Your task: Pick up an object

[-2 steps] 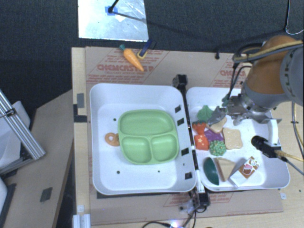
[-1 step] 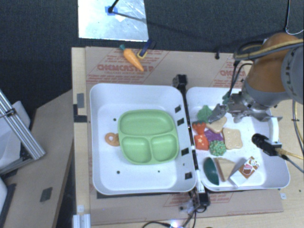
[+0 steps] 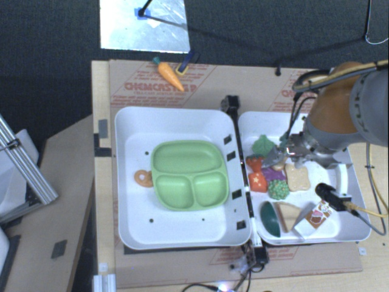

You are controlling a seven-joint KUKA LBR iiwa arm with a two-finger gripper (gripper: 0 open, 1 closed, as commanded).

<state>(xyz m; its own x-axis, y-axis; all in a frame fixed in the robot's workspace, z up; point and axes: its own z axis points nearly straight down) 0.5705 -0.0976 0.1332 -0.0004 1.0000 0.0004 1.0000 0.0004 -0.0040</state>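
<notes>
Beside the green divided tray (image 3: 188, 174), in the right bin (image 3: 355, 224), the tool (image 3: 281, 155) hangs over toy food. Whether it is apart or together, I cannot tell.

arm (image 3: 340, 111) low, gripper (image 3: 281, 157) perhaps tilted

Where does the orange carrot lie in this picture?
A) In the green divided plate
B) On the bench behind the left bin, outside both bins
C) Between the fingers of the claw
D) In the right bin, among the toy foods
B: the carrot lies on the bench beyond the far rim of the left bin, apart from the green plate and the claw.
</notes>
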